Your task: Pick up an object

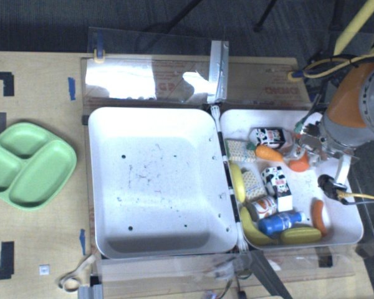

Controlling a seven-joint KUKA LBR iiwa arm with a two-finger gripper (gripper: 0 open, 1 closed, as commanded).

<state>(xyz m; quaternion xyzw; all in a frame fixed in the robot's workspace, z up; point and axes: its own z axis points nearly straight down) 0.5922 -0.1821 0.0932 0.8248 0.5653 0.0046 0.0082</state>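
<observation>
— Where are you?

— My gripper (305, 145) is over the far right part of the right bin (355, 229), with my arm coming in from the right edge.

— What lies nearest you?

— An orange lump (298, 162), just below my gripper in the view and so close that the two seem to touch. It looks round and stubby, so I can't give it a long axis, and part of it may be hidden under me.

— Anything with a clearer direction?

— The carrot (271, 154), just to the left of the lump. Its long axis runs nearly left to right across the view, the right end a little lower and pointing towards the lump. It lies beside my gripper, not under it.

— Are you holding either one?

— I can't tell. My wrist hides how wide my gripper stands, and nothing shows plainly in its grasp.

— What else is around the carrot?

— A cow-patterned box (268, 136) just above it and another (276, 181) below. A banana (237, 182) lies along the bin's left wall, and a blue bottle (280, 223) lies near the front. The left bin (100, 185) sits alongside, and a green plate (28, 164) rests on the bench further left.
</observation>
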